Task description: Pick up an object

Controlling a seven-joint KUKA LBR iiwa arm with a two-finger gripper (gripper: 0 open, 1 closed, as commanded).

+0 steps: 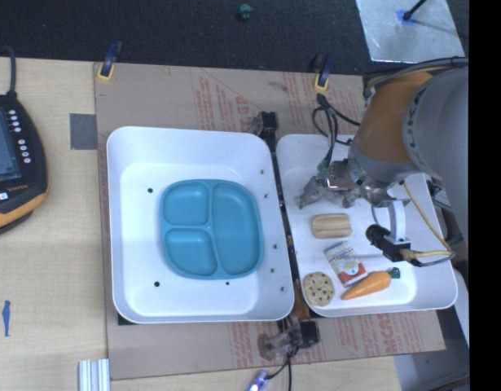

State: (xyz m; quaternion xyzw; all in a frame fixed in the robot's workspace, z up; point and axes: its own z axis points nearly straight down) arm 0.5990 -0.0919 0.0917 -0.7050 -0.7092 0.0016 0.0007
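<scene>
We see the gripper (pixel 319 189) low in the right bin (pixel 429 300), at its far left, fingers apart and clamping nothing. Just near of it lies a bread roll (pixel 330 225); nearer still lie a packet (pixel 343 261), cookie (pixel 318 287) and carrot (pixel 366 284). A blue tray (pixel 210 228) sits in the left bin (pixel 128 218).

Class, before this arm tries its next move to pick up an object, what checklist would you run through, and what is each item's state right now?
1. Objects lie in the right bin: bread roll, cookie, carrot, packet. Ok.
2. Gripper is above the right bin, near the bread roll. Ok.
3. Nothing between its fingers: cannot tell.
4. Bread roll lies apart from the other objects. Ok.
5. Carrot and packet lie close together, possibly touching. Cannot tell.
6. Blue divided plate sits in the left bin, away from the gripper. Ok.
</scene>
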